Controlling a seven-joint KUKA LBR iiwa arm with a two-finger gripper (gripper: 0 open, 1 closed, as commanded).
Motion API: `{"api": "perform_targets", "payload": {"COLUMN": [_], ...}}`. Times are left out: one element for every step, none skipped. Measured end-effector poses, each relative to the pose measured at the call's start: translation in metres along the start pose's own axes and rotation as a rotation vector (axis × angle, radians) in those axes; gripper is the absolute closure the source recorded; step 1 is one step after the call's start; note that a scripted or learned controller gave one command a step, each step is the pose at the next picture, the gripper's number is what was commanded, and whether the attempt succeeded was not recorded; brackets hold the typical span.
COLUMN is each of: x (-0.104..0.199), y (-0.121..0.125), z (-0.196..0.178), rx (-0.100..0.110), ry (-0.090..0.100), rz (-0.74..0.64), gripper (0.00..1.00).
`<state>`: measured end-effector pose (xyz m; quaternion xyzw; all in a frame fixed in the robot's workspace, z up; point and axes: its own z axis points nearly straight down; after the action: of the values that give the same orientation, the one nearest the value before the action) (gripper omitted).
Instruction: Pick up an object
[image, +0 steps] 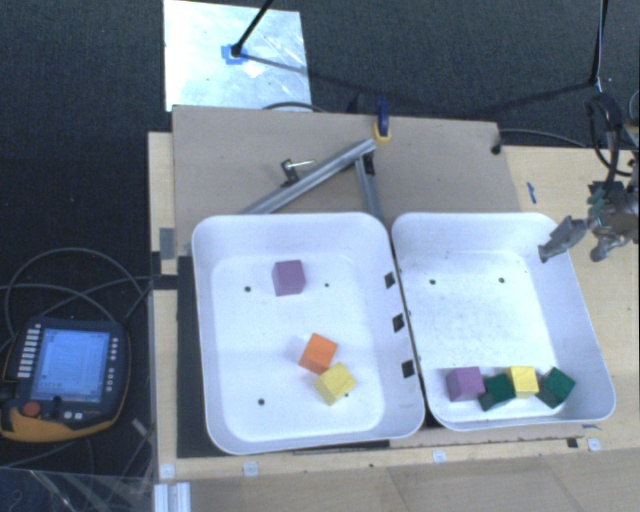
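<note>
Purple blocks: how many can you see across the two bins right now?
2. One purple block sits alone in the upper part of the left bin. The other lies at the right bin's near edge, touching a green block.

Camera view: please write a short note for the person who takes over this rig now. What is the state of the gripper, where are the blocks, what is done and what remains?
Gripper: at the right bin's upper right edge, holding nothing; I cannot tell if it is open or shut.
Left bin: purple block near the top, orange block and yellow block touching lower down.
Right bin: a row along the bottom wall, purple block, green block, yellow block, green block.
Done: no block picked up yet.
Left: choose one block, grasp and lift it.
</note>
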<state>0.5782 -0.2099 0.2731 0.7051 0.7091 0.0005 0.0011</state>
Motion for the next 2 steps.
{"api": "perform_targets", "payload": {"x": [0.0, 0.001], "y": [0.0, -0.009], "z": [0.0, 0.058], "rx": [0.0, 0.005], "ry": [0.0, 0.001], "rz": [0.0, 0.004], "gripper": [0.0, 0.0]}}
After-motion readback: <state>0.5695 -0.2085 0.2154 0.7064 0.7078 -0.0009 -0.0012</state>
